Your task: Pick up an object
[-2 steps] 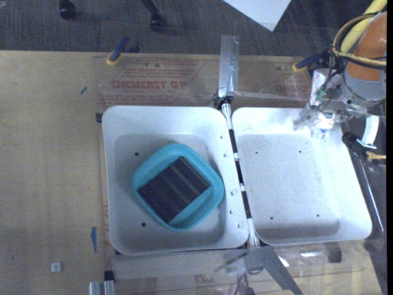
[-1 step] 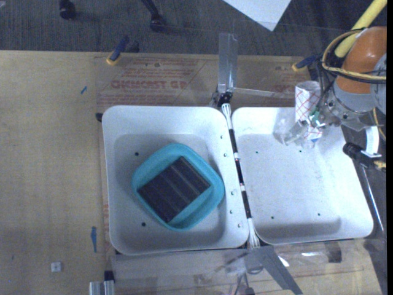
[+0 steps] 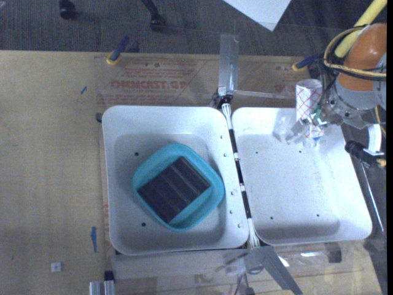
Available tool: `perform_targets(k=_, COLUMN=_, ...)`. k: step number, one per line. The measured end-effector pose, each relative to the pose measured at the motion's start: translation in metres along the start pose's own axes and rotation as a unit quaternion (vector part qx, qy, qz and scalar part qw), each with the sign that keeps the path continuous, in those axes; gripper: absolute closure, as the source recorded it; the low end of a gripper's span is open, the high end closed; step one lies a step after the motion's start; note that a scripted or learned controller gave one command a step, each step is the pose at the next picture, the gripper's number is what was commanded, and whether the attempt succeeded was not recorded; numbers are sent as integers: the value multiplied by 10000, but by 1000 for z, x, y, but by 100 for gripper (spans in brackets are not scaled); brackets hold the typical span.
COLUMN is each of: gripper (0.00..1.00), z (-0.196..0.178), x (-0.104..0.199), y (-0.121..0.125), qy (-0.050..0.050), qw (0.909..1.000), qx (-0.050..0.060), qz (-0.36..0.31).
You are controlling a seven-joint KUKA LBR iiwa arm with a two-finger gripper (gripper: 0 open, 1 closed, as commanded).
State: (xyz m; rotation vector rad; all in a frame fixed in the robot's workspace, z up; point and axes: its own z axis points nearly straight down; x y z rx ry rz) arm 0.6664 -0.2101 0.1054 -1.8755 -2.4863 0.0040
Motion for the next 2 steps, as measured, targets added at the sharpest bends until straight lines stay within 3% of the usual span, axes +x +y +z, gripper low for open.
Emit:
perform_targets(k=1, gripper=100, z=-46, x=71, y=20, qy=-101, qw=9998, qx=-88, qz=-169)
perform_targets(k=2, gripper=100, z=-74, x=109, y=30, qy=-107, qw=9994, qx=-108, qz=300)
